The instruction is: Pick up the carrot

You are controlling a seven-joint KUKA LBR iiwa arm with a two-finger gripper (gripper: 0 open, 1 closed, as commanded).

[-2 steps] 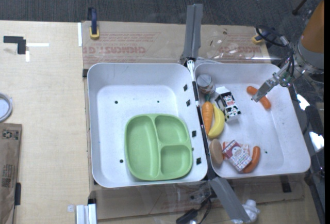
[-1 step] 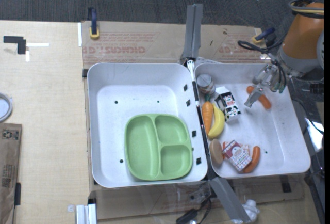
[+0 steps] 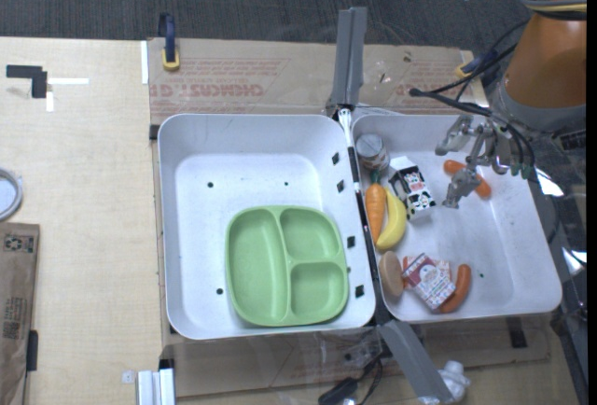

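Observation:
The carrot [image 3: 375, 210] is orange with a green top. It lies lengthwise along the left wall of the right bin [image 3: 522, 300], pressed against a yellow banana [image 3: 395, 224]. My gripper [image 3: 465, 175] hangs over the upper right part of that bin, well to the right of the carrot. A small orange object [image 3: 479, 188] sits right at the gripper's tip. I cannot tell what it is or whether it is gripped.
The right bin also holds a can [image 3: 371, 149], a black-and-white item [image 3: 411, 188], a bread roll [image 3: 390, 274], a red-and-white packet [image 3: 429, 283] and a sausage [image 3: 461, 287]. A green divided plate [image 3: 284, 265] lies in the left bin [image 3: 187, 170].

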